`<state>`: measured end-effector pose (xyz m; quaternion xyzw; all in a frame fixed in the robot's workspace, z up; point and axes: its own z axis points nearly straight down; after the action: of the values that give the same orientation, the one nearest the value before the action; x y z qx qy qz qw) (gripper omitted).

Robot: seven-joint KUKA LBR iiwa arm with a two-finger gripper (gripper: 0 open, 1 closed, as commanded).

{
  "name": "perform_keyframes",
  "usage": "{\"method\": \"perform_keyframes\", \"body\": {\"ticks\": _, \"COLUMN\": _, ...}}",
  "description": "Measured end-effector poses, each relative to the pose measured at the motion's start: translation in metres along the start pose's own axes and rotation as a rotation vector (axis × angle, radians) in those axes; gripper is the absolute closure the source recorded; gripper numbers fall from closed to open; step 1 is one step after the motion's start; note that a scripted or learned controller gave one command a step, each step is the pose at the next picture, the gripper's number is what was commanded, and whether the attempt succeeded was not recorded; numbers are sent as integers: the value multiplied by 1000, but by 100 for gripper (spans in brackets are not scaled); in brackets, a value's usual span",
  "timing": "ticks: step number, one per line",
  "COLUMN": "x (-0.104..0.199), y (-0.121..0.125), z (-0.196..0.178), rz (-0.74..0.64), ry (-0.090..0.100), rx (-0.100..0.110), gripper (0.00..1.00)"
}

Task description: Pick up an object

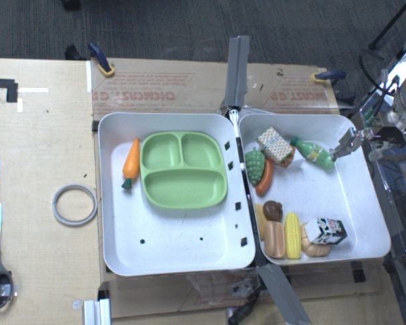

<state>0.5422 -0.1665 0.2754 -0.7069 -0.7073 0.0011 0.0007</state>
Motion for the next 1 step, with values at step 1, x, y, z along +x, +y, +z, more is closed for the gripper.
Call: {"method": "perform_keyframes", "body": {"ticks": 1, "x": -38, "y": 38, "z": 90, "rz": 155, "ry": 0, "rx": 0, "gripper": 0}}
